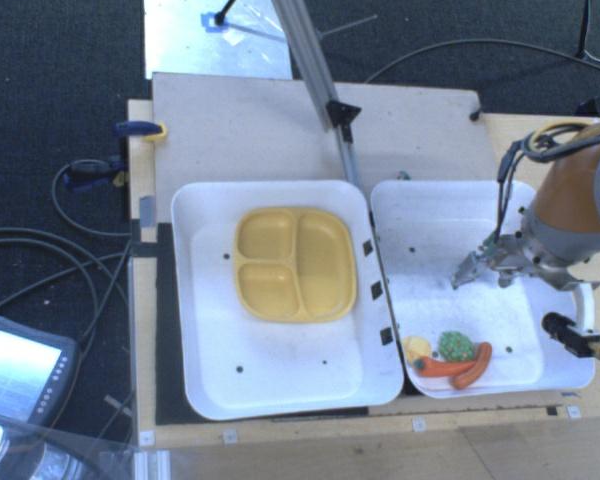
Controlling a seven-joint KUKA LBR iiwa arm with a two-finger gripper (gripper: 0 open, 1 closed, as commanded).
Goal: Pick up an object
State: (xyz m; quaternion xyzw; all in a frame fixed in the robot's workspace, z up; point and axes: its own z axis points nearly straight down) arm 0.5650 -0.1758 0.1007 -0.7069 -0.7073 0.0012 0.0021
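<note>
Here, gripper (477,268): over right bin (420,208), grip state unclear.
Toy food (450,356): at bin's near rim.
Risk: rim blocks fingers.

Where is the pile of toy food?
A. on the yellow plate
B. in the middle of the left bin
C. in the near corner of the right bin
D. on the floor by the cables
C: the toy food lies bunched in the near-left corner of the right bin, while the yellow plate sits in the left bin.
</note>
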